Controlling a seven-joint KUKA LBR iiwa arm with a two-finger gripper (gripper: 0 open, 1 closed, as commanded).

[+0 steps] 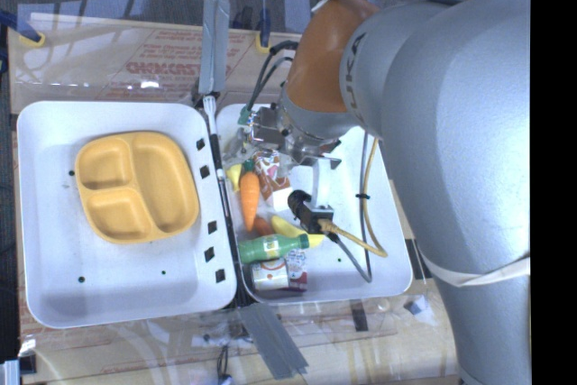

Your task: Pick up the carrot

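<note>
An orange carrot (249, 197) with a green top lies lengthwise at the left side of the right bin (388, 270), close to the divider. My gripper (270, 160) hangs just right of and above the carrot's top end, over a heap of small packets. Its fingers are hidden among the wrist hardware and clutter. The large grey arm with its orange band covers the bin's right half.
A green bottle (273, 247), a yellow banana-like piece (288, 227) and a small can (278, 275) lie at the right bin's front. The left bin (54, 284) holds a yellow divided plate (135, 185). Cables (356, 248) trail beside the gripper.
</note>
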